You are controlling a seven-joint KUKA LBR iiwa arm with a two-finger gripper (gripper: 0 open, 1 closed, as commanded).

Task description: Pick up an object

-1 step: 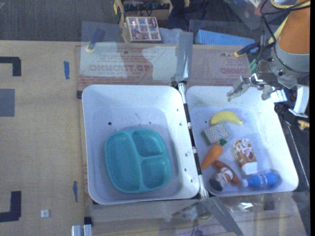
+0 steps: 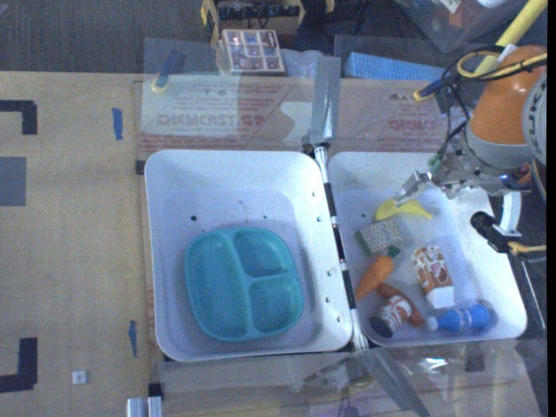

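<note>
Task status: nothing is lifted yet. Every object rests on the floor of the right bin (image 2: 486, 259), so the pick itself remains to be done, as far as this view shows.

Landmark for positions: the yellow banana (image 2: 405, 208), lying in the upper middle of the right bin.

- Gripper (image 2: 417, 183): just above and slightly right of the banana, apparently touching or nearly touching its upper edge. The metal tips look small and blurred here; I cannot tell whether they are spread or closed, and nothing is visibly between them.
- Grey textured block (image 2: 382, 233): just below and left of the banana.
- Toy carrot (image 2: 375, 275): below the banana, beyond the block, angled toward the bin's left wall.
- Red-and-white carton (image 2: 432, 275): below and right of the banana.
- Small bottle with dark cap (image 2: 395, 312): well below the banana, near the front wall.
- Blue bottle (image 2: 465, 319): below and right, also at the front wall.
- Teal divided plate (image 2: 244, 282): well left of the banana, in the left bin (image 2: 174, 189).

Arm pose: the orange band (image 2: 504, 111) sits up and right of the banana, with the wrist angled down and left toward it. Judgement: the banana looks the likely target; approach appears near its end, with grasp and lift left.
</note>
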